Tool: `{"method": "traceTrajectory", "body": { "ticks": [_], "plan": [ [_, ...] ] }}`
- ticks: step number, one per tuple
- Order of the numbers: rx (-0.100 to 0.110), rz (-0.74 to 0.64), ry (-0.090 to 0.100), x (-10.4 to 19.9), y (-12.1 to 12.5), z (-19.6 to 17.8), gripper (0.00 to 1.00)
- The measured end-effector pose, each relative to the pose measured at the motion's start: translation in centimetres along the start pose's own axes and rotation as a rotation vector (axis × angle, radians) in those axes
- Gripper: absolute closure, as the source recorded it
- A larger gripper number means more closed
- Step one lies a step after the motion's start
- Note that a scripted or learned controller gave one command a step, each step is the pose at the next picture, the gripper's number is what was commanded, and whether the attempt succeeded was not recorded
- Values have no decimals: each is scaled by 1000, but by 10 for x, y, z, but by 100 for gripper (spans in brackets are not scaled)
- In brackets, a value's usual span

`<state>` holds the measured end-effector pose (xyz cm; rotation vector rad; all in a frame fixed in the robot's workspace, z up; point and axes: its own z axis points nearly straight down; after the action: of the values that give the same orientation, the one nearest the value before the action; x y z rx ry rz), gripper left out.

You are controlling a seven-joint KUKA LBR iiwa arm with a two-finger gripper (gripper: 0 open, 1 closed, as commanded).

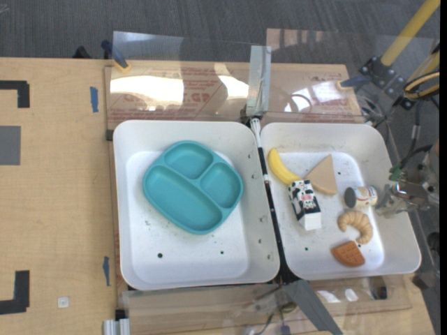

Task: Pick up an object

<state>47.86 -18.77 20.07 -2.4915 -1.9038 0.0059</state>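
Objects for picking are gathered in the right bin (pixel 335 132), six in all. A yellow banana (pixel 281 166) is laid near the bin's left wall, at the far side. A tan wedge (pixel 324 176) is placed just beside it, to its right. A small carton (pixel 305 204) printed in black and white is set nearer the front, its far end close to both the banana and the wedge. A small can (pixel 360 197) is seen on its side towards the right wall. A croissant (pixel 357 225) is placed just in front of the can, and an orange piece (pixel 348 254) is laid nearest the front edge.

The gripper (pixel 392 199) is seen at the bin's right wall, just beside the can; whether it is released or clenched cannot be told, and nothing is seen grasped.

A teal divided plate (pixel 193 185) is held in the left bin (pixel 181 271). Both bins are borne on a light wooden bench (pixel 56 187).
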Motion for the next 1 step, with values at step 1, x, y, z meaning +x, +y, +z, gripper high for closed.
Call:
{"method": "traceTrajectory", "body": {
  "ticks": [1],
  "plan": [
    [-9,181,-1,-13,33,-59,100]
  ]
}}
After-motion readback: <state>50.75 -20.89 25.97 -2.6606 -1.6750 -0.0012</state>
